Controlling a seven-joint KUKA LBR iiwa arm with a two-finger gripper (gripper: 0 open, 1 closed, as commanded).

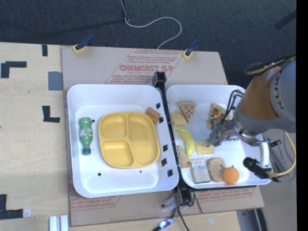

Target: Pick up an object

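A cardboard sheet (139,66) lies on the wooden table (29,167), under two white bins; the left bin (76,143) sits well left of the end effector (215,137), the right bin (202,87) around it; two clamps (83,43) (191,47) grip the sheet's far edge, beyond the end effector; a thin white cable (154,23) loops farther off; black tape marks (48,113) lie far left.

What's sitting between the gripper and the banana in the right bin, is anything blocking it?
Nothing visible stands between them. The gripper hangs over the right bin, just right of the banana. A pale yellow cheese-like square lies flat on the bin floor just below the gap, too low to block it.
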